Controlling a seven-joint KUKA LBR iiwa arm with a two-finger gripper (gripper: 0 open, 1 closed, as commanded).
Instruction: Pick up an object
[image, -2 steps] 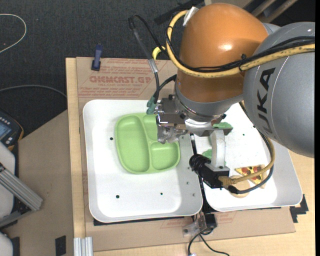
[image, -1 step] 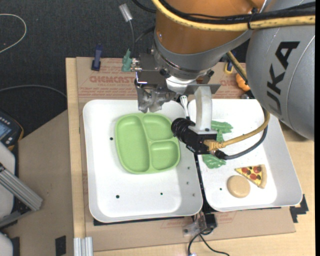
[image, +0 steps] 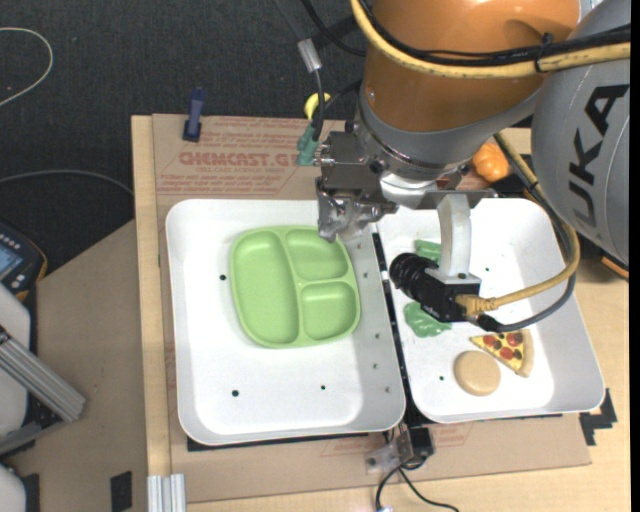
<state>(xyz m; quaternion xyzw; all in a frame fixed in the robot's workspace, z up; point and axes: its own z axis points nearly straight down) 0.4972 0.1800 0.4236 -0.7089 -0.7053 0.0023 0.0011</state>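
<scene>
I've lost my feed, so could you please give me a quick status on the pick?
End effector over green divided plate's top right corner, grip unclear. Pizza slice and tan disc in right bin.

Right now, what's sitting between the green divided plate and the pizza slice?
In the camera view, between the green divided plate and the pizza slice run the bins' adjoining rims, then a green leafy piece.

Free room around green tray (image: 293, 286).
</scene>
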